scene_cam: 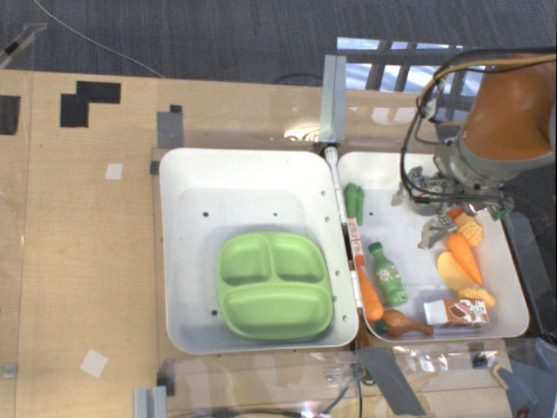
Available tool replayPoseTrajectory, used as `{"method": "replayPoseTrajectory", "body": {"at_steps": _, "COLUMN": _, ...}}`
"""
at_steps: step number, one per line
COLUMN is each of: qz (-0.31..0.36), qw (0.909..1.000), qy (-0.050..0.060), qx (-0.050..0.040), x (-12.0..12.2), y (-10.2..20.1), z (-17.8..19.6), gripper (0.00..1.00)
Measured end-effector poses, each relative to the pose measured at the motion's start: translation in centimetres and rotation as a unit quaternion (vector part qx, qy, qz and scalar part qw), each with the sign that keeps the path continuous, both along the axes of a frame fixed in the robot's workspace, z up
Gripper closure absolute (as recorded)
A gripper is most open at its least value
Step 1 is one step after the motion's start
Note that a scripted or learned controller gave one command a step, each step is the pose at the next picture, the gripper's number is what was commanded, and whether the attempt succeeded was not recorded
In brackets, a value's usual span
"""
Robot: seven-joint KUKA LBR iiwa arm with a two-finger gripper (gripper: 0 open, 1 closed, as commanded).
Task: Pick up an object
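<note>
My gripper hangs low over the upper right part of the right bin, under the orange band of the arm. Just right of it lie a yellow corn cob and an orange carrot; it looks close to them, and contact cannot be judged. A green bottle lies mid-bin, with a smaller carrot at its left. A green vegetable rests near the bin's upper left. Along the front edge lie a brown piece and a small carton.
The left bin holds a green divided plate. A yellow slice and a tan pastry piece sit near the right bin's right wall. A metal post stands behind the divider between the bins.
</note>
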State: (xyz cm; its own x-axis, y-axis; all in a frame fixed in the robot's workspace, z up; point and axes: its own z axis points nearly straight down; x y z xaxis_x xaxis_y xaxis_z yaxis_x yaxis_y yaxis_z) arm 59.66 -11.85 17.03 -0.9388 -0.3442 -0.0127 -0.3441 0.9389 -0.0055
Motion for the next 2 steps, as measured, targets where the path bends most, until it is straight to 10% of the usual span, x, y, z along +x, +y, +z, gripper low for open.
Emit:
{"method": "replayPoseTrajectory", "body": {"at_steps": 1, "qz": 0.093, "qw": 0.9957, "qy": -0.001, "qx": -0.0016, "x": -2.1, "y": 3.0, "z": -8.0, "gripper": 0.00}}
{"method": "replayPoseTrajectory", "body": {"at_steps": 2, "qz": 0.064, "qw": 0.9980, "qy": -0.003, "qx": -0.0011, "x": -5.6, "y": 3.0, "z": -7.9, "gripper": 0.00}}
